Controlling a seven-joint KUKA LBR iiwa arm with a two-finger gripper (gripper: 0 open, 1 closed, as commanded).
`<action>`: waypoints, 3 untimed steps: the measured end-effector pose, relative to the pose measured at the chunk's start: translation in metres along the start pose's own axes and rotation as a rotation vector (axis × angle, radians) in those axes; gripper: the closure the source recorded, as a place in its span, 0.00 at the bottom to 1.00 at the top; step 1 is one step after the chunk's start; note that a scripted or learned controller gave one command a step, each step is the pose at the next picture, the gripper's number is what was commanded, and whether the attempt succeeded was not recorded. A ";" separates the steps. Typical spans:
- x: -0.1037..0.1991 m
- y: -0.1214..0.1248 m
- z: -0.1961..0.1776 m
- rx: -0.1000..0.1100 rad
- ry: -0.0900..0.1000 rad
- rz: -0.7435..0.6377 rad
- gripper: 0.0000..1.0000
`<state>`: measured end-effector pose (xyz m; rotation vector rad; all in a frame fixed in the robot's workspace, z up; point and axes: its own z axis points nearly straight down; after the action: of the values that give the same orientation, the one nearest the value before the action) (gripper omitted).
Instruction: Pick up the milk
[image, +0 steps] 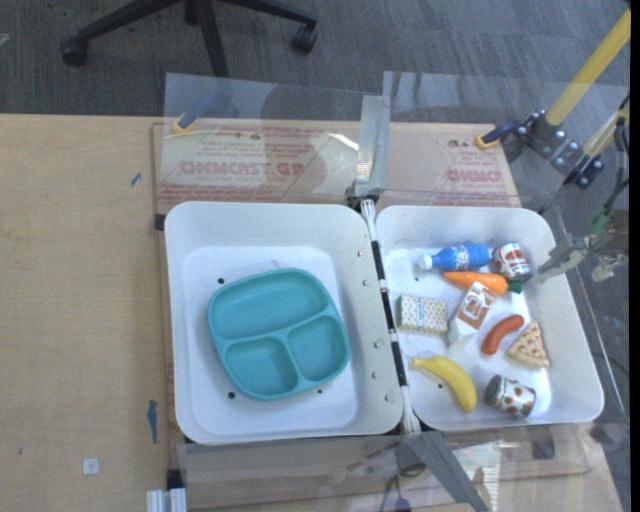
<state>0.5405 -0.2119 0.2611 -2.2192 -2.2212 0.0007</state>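
The milk (473, 306) is a small white carton with an orange-red label, lying tilted in the middle of the right bin (570, 395). It lies just below the carrot (474, 281) and left of the sausage (501, 334). My gripper (560, 258) hovers at the right bin's right rim, up and to the right of the milk and apart from it. It looks faint and blurred, and nothing shows between its tips.
The right bin also holds a blue bottle (458, 258), a can (513, 261), a cracker box (423, 314), a pizza slice (529, 346), a banana (449, 378) and a second can (510, 396). A teal divided plate (278, 332) sits in the left bin (190, 300).
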 end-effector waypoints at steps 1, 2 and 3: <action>0.016 -0.061 0.108 -0.001 -0.001 0.041 0.00; 0.014 -0.060 0.098 -0.006 -0.004 0.043 1.00; 0.003 -0.030 -0.007 -0.003 -0.002 0.081 1.00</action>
<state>0.5108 -0.2092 0.2677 -2.3099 -2.1325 0.0002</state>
